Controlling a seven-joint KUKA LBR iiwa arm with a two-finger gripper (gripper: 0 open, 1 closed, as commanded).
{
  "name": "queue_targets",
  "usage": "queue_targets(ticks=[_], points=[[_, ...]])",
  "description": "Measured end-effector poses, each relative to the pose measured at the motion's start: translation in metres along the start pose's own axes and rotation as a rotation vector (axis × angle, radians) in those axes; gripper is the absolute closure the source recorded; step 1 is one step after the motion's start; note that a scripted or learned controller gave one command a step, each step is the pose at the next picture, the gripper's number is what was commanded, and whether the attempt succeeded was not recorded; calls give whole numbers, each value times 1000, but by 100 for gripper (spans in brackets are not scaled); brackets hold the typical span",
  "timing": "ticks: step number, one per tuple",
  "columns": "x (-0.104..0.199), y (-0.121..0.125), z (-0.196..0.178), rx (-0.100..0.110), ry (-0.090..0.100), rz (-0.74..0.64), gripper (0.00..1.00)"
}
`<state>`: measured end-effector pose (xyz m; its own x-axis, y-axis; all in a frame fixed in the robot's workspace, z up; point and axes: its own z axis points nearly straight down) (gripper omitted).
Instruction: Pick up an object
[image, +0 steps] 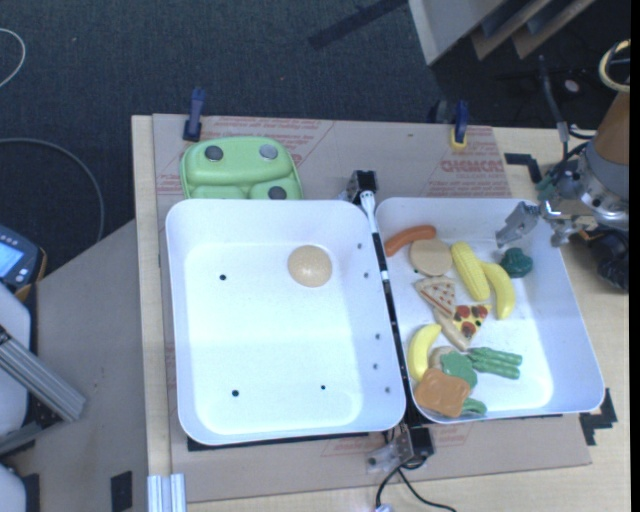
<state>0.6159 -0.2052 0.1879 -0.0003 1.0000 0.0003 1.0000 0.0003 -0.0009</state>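
Overhead, two shallow white plastic bins sit side by side on a cardboard-covered bench (300, 140). Alone in the left bin (200, 420), a round tan bun-shaped piece (310, 266) lies toward the far edge, right of centre. The right bin (560, 350) carries a heap of toy food: an orange-red sausage (409, 239) near its far left corner, a flat tan round slice (432, 258) just beside it, two yellow corn or banana-shaped pieces (484, 278) angled through the middle, a pizza-like wedge (450, 305) below them, another yellow banana (423, 347) by the left wall, green bean-like sticks (495, 361), and an orange block (443, 392) at the near edge. A dark green rounded lump (517, 264) rests toward the far right corner. The grey metal gripper (521, 226) hangs over that far right corner, just above the green lump — its fingers appear slightly parted, with nothing between them. A light green moulded tray (240, 170) sits on the bench beyond the left bin's far edge.
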Motion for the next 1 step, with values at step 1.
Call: queue_targets(ticks=[1], points=[[50,29,106,-2,1,-4,0]])
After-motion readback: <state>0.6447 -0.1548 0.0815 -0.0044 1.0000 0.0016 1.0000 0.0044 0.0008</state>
